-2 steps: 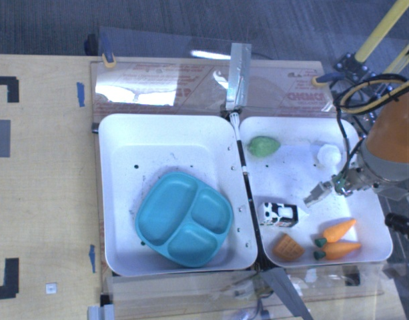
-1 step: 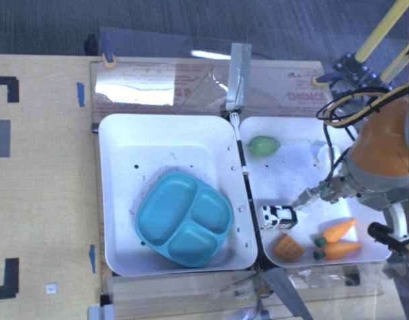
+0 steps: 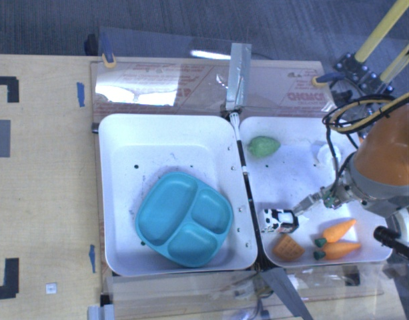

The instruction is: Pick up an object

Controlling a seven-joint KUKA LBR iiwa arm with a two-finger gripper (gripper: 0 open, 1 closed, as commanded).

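From the camera view you've got the claw (image 3: 292,217) down in the right bin (image 3: 294,172), right at the black-and-white toy (image 3: 277,220) by the divider. Can't tell how wide it's open. Carrots (image 3: 339,240) nearby, blue plate (image 3: 184,217) in the left bin (image 3: 117,179).

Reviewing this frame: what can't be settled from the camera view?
- End effector: too small and blurred in the camera view to tell its state, or whether it touches the black-and-white toy.
- Arm's base: cut off by the right edge.
- White object in the right bin: partly hidden by cables, identity unclear.
- Left bin floor beneath the blue divided plate: covered by the plate.
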